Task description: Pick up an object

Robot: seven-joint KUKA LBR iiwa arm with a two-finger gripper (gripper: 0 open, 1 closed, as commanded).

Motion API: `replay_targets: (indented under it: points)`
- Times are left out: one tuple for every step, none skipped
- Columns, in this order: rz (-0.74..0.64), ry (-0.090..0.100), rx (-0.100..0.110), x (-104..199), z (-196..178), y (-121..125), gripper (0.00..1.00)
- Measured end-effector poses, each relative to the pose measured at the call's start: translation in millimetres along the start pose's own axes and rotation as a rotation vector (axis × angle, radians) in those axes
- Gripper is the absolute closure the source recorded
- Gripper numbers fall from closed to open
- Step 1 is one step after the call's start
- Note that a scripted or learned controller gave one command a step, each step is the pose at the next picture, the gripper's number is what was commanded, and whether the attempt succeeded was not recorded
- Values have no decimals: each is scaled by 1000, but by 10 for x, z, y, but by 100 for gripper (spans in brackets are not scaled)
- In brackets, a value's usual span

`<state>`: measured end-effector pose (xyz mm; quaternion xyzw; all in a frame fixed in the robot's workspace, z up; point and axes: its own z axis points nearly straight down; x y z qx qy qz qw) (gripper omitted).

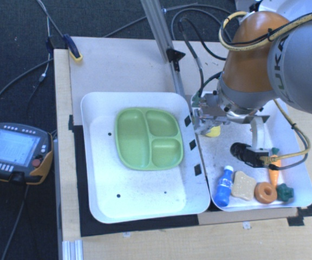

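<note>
End effector [207, 124] low over right bin [303, 173], by its near-left wall.
Grip state: can't tell. Yellow obj [213, 130] just beside it. Bottle [224, 186], bread slice [243, 186], donut [265, 192], carrot [274, 171] along bin's front edge; green divided plate [148, 138] in left bin [99, 199].

We see a pale wood bench [123, 64] on dark carpet floor [15, 26], cables [37, 15] trailing far left, w/ a handheld control pendant [16, 153] lying left.
</note>
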<state>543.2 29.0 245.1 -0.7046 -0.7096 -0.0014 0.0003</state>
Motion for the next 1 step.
replay_targets:
  points:
    - [2,-2,1,496,166,132,100]
